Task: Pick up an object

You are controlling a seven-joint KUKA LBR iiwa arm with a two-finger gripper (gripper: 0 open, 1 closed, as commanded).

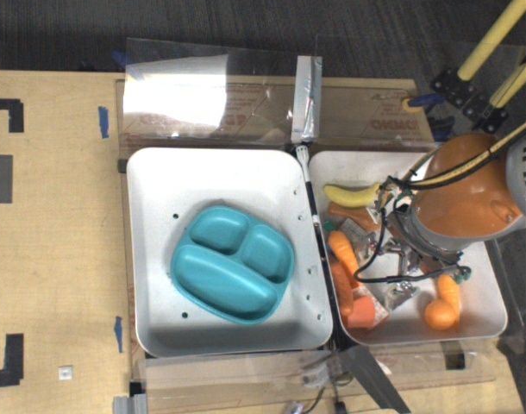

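Note:
The right bin (487, 317) holds a pile of toy food: a yellow banana (351, 196) at the back left, a long orange carrot (341, 259) along the left wall, a red-orange block (361, 310) near the front, and an orange fruit (441, 316) with a small carrot (450, 289) at the front right. The arm's orange band (470, 188) hangs over the bin's middle. Below it, my gripper (403, 279) reaches down into the pile among cables and shiny pieces. The wrist hides whatever lies directly under it.
The left bin (151, 188) holds a teal divided plate (233, 262) in its middle. A clear plastic sheet (177, 102) and a taped cardboard wall stand behind both bins. Yellow rods (500, 28) cross the top right corner.

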